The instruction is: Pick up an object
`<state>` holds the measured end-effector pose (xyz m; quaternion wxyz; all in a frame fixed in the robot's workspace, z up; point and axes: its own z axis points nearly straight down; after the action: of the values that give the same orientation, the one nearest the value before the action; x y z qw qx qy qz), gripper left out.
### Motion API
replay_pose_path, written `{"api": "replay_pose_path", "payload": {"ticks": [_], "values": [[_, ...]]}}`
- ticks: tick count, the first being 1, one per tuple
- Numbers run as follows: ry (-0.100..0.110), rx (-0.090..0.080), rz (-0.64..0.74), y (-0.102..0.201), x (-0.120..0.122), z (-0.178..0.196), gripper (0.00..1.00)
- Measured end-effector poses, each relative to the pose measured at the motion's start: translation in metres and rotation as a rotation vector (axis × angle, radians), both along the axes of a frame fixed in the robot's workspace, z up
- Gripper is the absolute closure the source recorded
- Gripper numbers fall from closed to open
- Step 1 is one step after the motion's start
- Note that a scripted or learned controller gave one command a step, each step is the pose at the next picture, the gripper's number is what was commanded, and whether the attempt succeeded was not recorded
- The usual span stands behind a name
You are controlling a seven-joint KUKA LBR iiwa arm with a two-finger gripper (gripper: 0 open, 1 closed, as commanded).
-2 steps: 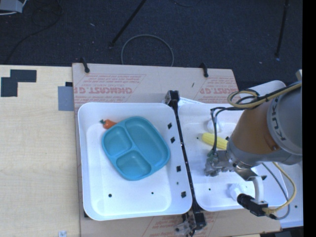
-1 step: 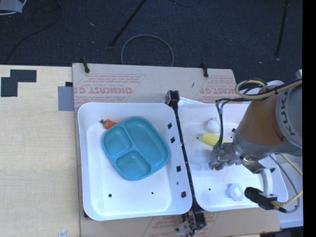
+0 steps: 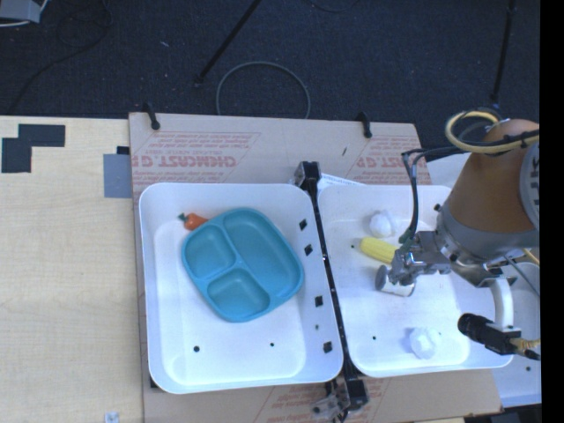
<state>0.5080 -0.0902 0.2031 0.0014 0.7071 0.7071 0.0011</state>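
Item 1. Right bin (image 3: pixel 370 320), front part: small white crumpled lump (image 3: pixel 421 342), lying alone, well apart from the other pieces.

Item 2. Tool (image 3: pixel 397 278), low over the right bin's middle on the grey arm. How far it is open cannot be told from this angle, and nothing is seen held in it.

Item 3. Yellow oblong piece (image 3: pixel 377 251), just beside the tool on its far-left side and lying at a slant. This is judged the likeliest pick, being the nearest thing.
- Handling note: the tool appears offset from it rather than over it. A good grasp would call for centring over the middle of the piece, closing across its narrow width and not along its length, then lifting straight up.
- Risk: a rounded body may roll or squirt sideways if pinched off-centre.

Item 4. White ball (image 3: pixel 381 224), just beyond the yellow piece and near enough to be nudged.

Item 5. Left bin (image 3: pixel 229 355): blue divided tray (image 3: pixel 242 263), with a small orange piece (image 3: pixel 192 221) at its far corner.

Item 6. Cardboard sheet (image 3: pixel 229 152) under both bins, on the pale worktop (image 3: pixel 62 280).
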Motion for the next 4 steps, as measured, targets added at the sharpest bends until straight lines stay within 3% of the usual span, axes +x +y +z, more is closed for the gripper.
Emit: {"api": "replay_pose_path", "payload": {"ticks": [1, 2, 4], "values": [[0.000, 0.000, 0.001, -0.003, -0.007, 0.059, 1.00], [0.007, 0.003, 0.004, 0.043, -0.011, 0.058, 1.00], [0.011, 0.002, 0.004, 0.143, -0.022, 0.022, 1.00]]}}
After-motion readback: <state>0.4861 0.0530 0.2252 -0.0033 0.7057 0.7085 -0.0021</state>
